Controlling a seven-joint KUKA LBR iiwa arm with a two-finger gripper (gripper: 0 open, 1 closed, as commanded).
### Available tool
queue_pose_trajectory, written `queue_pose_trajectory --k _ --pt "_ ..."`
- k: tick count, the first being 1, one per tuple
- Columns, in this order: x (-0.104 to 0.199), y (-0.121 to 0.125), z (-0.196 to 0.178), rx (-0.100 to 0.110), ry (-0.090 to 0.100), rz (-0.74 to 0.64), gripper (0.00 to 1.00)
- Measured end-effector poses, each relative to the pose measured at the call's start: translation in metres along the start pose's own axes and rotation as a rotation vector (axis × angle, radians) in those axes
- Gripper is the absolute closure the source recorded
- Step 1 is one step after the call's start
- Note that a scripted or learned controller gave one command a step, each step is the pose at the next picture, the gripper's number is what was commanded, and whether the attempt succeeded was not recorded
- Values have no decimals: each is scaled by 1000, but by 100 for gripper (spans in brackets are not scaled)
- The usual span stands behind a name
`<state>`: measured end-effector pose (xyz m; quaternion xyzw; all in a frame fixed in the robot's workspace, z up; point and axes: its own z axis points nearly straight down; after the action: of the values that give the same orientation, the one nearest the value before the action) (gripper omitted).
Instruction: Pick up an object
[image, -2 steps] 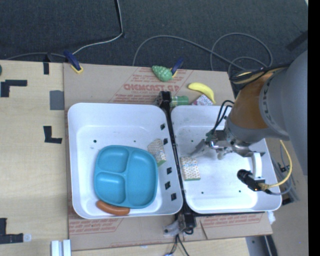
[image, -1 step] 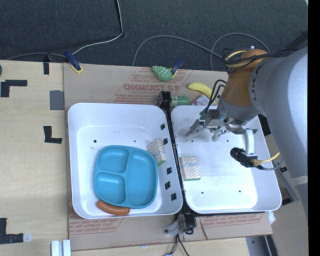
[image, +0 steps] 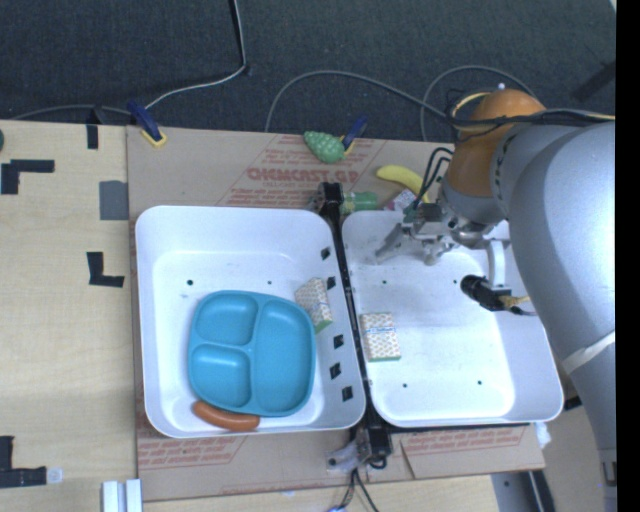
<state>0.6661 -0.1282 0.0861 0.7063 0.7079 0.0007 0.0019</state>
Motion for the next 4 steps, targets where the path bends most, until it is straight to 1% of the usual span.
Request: queue_pose_trajectory --k 1,2,3,4 --pt "25 -37 0 2 0 1 0" --pt "32 -28 0 2 0 1 0" --pt "32 3 1 2 1 0 0" --pt "-3 3 0 1 -2 1 0"
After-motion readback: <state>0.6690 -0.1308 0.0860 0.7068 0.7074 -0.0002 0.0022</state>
